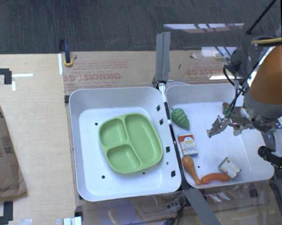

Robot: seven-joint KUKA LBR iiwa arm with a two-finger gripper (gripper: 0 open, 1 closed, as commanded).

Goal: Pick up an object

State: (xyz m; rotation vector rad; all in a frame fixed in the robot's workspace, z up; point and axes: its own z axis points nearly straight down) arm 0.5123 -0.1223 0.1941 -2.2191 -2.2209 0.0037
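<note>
The right bin (203,95) holds a green bumpy toy (180,118) near its left wall, a small red-and-white box (187,144) below it, an orange curved piece (189,168), an orange sausage-like piece (215,178) and a small grey-white can (229,168) lying near the front. My gripper (219,126) hangs over the middle right of this bin, above the can and to the right of the box. Nothing shows between its fingers.
The left bin (83,135) carries a green divided plate (130,143). A grey divider post (163,57) rises between the bins at the back. A brown paper bag (5,153) lies on the bench at far left. Cables hang by the arm (265,81).
</note>
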